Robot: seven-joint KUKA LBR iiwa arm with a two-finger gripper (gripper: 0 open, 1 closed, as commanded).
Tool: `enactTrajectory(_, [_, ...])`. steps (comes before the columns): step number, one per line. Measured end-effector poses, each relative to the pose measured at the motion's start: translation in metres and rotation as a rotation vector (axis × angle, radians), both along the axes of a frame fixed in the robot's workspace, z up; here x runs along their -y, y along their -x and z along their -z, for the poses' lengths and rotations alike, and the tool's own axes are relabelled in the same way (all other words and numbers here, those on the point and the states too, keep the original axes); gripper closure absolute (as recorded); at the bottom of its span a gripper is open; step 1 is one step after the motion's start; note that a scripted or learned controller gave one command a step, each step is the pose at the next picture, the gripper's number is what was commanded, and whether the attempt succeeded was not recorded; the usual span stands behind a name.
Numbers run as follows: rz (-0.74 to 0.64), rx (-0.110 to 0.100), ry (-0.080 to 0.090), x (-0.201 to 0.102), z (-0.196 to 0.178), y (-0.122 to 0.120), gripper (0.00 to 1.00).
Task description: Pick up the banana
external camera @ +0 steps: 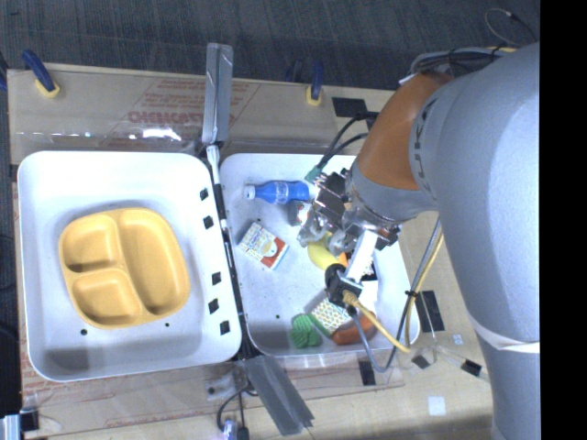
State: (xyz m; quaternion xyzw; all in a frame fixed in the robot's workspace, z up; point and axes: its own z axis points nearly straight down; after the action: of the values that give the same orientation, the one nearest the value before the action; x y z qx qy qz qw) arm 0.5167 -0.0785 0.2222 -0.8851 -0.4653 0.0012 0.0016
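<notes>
The banana (320, 255) is lying mostly hidden under the claw (327, 235) – its direction unreadable; whether the claw is clenched, I cannot tell; a bottle (278, 192) and small box (260, 245) are lying nearby.

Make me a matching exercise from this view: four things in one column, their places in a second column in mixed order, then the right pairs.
Things:
1. yellow divided plate
2. blue bottle
3. banana
4. green toy

Places:
A. right bin, near its front edge
B. right bin, near its back wall
C. left bin
D. right bin, just under the gripper

Pairs: 1-C, 2-B, 3-D, 4-A
</notes>
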Motion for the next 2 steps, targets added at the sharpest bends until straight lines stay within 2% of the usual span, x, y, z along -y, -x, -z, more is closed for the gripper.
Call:
enactTrajectory(1, [-0.009, -0.005, -0.001, -0.001, -0.009, 0.000, 1.00])
enactTrajectory(2, [0.246, -0.001, 0.002, -0.051, -0.035, 0.001, 1.00])
